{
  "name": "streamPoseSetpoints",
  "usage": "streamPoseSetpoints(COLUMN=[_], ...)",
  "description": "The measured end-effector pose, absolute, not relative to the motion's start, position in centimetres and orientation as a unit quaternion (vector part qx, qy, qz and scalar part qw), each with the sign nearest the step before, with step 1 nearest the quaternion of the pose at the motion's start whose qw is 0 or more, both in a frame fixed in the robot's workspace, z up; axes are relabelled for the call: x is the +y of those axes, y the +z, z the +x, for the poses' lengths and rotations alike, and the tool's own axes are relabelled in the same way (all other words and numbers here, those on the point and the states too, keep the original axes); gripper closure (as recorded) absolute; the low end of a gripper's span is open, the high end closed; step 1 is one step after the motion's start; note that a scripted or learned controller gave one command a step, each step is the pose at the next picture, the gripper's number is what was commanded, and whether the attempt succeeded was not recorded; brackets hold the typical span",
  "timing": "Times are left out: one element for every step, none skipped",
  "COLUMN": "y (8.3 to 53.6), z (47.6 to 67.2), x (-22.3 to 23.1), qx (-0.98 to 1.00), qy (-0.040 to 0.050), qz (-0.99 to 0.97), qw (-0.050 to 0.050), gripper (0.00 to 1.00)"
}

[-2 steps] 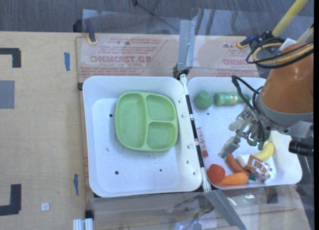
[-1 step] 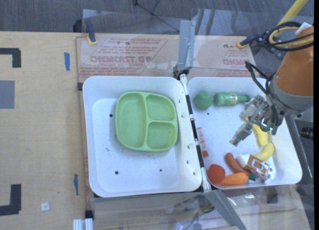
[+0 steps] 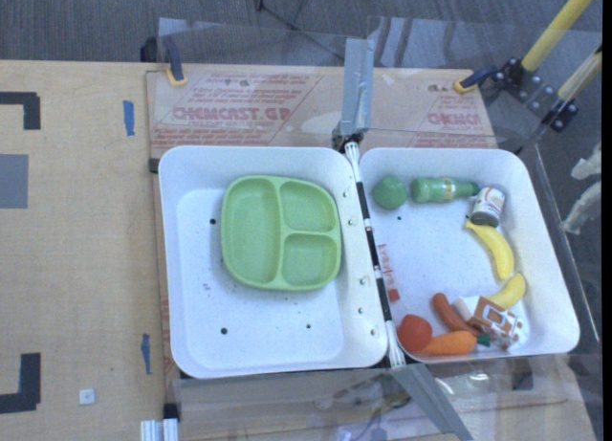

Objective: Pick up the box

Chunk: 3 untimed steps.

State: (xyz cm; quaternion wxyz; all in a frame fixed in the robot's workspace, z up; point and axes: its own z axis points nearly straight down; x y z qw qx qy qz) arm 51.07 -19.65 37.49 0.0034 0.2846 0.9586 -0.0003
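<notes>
- From the overhead camera I see the box [image 3: 496, 319] lying in the right bin [image 3: 535, 190], in its near right corner, white with orange print.
- It touches a sausage [image 3: 448, 311] on its left and sits just beside a carrot [image 3: 447, 342] and a tomato [image 3: 414, 331].
- Two bananas [image 3: 494, 248] curve along the bin's right side above the box.
- A green ball [image 3: 389, 191], a green bottle [image 3: 442, 188] and a small jar [image 3: 488, 206] line the far side.
- The left bin [image 3: 182, 238] holds a green divided plate [image 3: 281, 232].
- I cannot tell the gripper's state.
</notes>
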Motion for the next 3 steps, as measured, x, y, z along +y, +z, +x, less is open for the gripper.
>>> streamPoseSetpoints(y=[38.7,38.7,43.7], z=[51.2,51.2,51.2], x=[-19.8,-19.8,-17.2], qx=[0.958,0.958,0.942], qy=[-0.0004,-0.0003,0.0], qz=[0.286,0.286,0.335], qw=[0.008,0.008,0.005], gripper=[1.0,0.0,0.0])
